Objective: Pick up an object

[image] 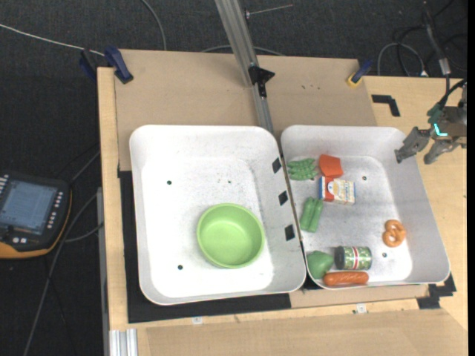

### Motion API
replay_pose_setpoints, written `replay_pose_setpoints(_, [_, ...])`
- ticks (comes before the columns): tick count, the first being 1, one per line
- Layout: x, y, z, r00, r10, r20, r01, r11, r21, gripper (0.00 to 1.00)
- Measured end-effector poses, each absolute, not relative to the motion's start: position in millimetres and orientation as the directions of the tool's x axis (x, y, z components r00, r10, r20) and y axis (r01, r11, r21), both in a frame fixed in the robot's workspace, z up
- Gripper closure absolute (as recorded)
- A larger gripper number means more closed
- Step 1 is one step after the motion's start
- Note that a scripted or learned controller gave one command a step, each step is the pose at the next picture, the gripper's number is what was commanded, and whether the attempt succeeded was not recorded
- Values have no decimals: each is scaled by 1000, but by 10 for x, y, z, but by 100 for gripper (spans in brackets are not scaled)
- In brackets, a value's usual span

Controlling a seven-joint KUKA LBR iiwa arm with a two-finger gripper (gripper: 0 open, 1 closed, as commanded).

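The right bin (pixel 415 199) holds several small things: a ridged green piece (pixel 300 169), an orange-red block (pixel 330 165), a small white carton (pixel 338 190), a green pickle (pixel 311 215), an orange pretzel (pixel 394 233), a green-labelled can (pixel 352 257) lying on its side, a green lump (pixel 319 262) and a red sausage (pixel 346 278). My gripper (pixel 420 151) hangs over the bin's far right corner, above the rim. Its two grey fingers stand apart, open, with nothing between them. It is well clear of all the objects.
The left bin (pixel 156 162) holds a light green bowl (pixel 230 234). A metal rail (pixel 245 47) slants down to the gap between the bins. Black clips (pixel 282 197) line the shared wall. A handheld pendant (pixel 30 212) lies off the bench at the left.
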State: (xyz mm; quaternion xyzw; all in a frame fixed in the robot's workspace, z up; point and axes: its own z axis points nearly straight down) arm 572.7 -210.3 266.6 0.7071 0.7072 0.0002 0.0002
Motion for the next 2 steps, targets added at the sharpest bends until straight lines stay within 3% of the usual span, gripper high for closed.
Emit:
replay_pose_setpoints(1, [5727,-2103,2665,0,1000,0,1000,0,1,0])
replay_pose_setpoints(2, [5645,-2038,2167,-1,1000,1,1000,1,-3,0])
